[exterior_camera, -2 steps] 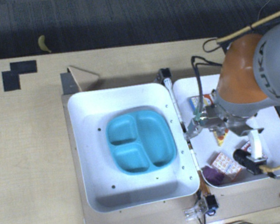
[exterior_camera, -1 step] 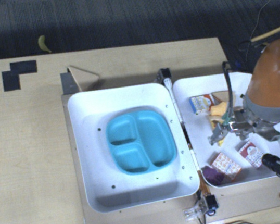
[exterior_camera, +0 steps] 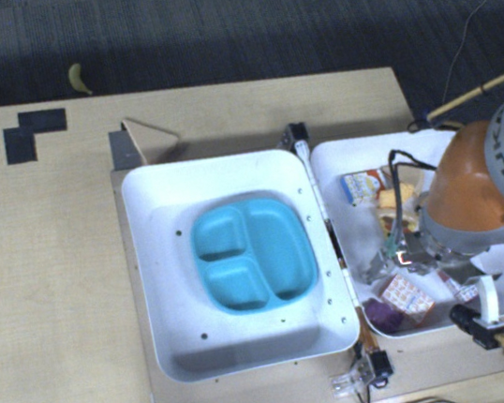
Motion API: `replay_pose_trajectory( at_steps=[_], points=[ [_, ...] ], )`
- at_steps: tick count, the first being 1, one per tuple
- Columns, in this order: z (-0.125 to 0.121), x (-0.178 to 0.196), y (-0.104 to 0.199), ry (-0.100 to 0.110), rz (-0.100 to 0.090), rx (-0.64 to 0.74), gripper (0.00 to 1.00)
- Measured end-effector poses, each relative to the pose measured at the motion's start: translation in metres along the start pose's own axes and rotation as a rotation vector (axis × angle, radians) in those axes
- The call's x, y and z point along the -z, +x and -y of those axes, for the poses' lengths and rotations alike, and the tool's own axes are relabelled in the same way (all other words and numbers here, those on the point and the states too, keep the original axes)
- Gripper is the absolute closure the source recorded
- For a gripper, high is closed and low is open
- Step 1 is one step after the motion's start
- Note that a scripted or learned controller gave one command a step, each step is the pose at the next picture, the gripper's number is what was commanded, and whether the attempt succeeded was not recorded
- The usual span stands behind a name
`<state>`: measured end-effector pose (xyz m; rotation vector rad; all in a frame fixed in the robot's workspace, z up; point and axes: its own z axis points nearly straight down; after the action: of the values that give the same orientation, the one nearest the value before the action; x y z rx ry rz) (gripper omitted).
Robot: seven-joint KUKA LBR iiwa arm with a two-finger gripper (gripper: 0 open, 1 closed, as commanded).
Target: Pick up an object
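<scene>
The arm's orange band hangs over the right bin, and my gripper is low inside it among the clutter. Right below the gripper lies a checkered red-and-white packet, with a purple object at the bin's front left. A small blue-and-white carton and yellow pieces sit toward the back of that bin. The arm hides the bin's right half.
The left bin holds a turquoise divided tray. A black-and-white bar runs along the gap between the bins. Cables and a clip lie at the front edge of the bench.
</scene>
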<state>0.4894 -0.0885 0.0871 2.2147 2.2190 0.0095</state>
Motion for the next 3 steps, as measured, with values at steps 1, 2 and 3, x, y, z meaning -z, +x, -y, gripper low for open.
replay_pose_trajectory(
  at_steps=[1, 2, 3],
  points=[
    [-0.002, 0.012, 0.0, -0.005, 0.001, 0.0, 1.0],
    [-0.002, 0.012, 0.0, -0.005, 0.0, 0.0, 0.0],
    [-0.003, 0.022, 0.001, -0.008, 0.0, 0.001, 1.0]
  ],
)
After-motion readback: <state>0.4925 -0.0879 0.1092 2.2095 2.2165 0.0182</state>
